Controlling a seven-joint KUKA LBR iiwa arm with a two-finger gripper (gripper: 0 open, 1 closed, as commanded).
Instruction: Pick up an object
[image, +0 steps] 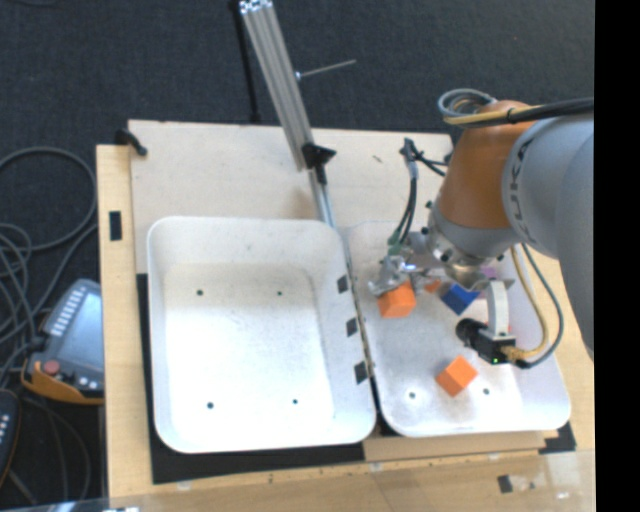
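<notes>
Right bin (540, 405): pincer (398, 283) at orange block (398, 301), grip state unclear; blue block (459, 297) half-hidden; second orange block (457, 376) apart.

Even, fairly bright overhead light; the two shallow white plastic bins (250, 330) look washed out with mild glare. Shadows soft and short, darkest under the grey and orange arm (500, 190). Overall slightly soft, grainy, low resolution.

Robot arm (545, 175), upper right of the frame: a rounded grey link joined to a broad orange band above the wrist. Green and black cables (410, 205) loop along its left side; a small metallic hand (398, 270) sits below the wrist.
</notes>
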